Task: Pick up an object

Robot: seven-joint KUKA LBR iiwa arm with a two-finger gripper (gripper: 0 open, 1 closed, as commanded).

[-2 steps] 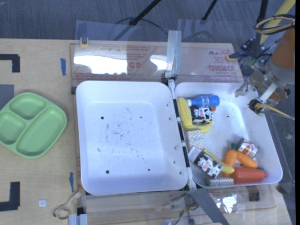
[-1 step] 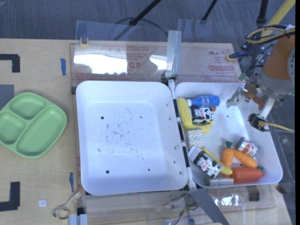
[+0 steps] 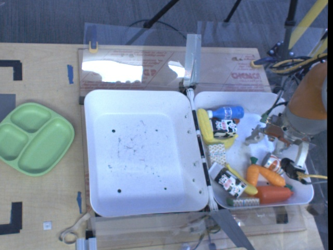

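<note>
Gripper (image 3: 258, 135): over right bin's (image 3: 240, 149) middle; how far open cannot be told.
Bottle (image 3: 227, 112): far edge.
Carrot (image 3: 266, 175): near edge.

Item: one arm (image 3: 308, 120), smooth rounded casing in matt grey, seen at 3 o'clock of the view. At its 12 o'clock end is a broad orange band (image 3: 314, 90), curved to the casing, with no legible markings; thin dark cables run along its 10 o'clock side. Attached at 9 o'clock of the grey section: gripper (image 3: 264, 133), small angular bare-metal parts in silver-grey with a reddish-brown patch, finer detail too blurred to read.
</note>
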